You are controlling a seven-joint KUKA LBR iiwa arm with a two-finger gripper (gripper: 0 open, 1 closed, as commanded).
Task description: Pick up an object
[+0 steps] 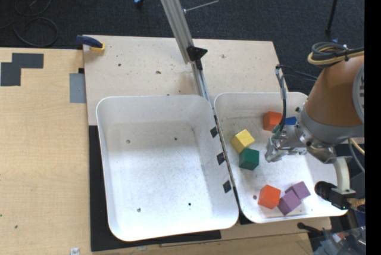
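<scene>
- The small blue block (290, 121) in the right-hand shallow white bin (250, 212) is mostly hidden behind the grey arm with the orange band (333, 99); a sliver is visible.
- The orange cube (272, 121) beside it is partly covered by the arm.
- The metal two-finger gripper (275, 151) is blurred.
- The right bin's far-right rim lies under the arm.

Even, diffuse overhead light, faint shadows, mildly soft focus, low resolution.
</scene>
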